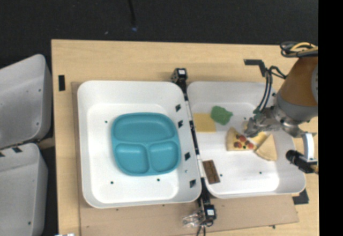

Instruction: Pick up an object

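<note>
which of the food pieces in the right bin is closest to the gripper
The pizza slice with red toppings: the gripper sits right at its upper right edge. The green piece and the flat yellow square lie farther left, toward the divider.

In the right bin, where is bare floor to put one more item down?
Free: the right bin floor along its front wall, right of the brown block. Crowded: the middle, with yellow square, green piece, pizza slice and claw.
</note>
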You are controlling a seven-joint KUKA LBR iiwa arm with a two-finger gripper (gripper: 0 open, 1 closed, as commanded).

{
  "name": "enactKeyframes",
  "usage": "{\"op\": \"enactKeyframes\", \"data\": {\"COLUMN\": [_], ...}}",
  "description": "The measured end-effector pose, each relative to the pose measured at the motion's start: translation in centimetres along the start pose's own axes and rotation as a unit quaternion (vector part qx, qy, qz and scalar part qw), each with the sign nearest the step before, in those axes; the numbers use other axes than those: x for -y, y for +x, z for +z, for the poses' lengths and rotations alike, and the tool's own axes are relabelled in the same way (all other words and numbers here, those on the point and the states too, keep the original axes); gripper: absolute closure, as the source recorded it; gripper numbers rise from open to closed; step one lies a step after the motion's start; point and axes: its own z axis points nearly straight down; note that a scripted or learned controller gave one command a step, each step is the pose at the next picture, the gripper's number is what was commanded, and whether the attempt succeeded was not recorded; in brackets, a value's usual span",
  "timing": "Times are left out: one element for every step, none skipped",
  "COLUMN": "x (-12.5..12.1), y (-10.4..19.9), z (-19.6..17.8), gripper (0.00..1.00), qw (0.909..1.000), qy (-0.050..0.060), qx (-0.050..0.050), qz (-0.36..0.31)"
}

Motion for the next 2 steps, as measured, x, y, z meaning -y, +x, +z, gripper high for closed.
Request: {"op": "enactKeyframes", "data": {"x": [-0.5,-1.7], "y": [-0.6,-1.0], "z": [-4.5,-9.7], "gripper": [1.00,1.00], "qw": [1.0000,1.0000], "qy": [0.004,0.004], "qx": [0.000,0.000], "qz": [-0.005,-0.007]}}
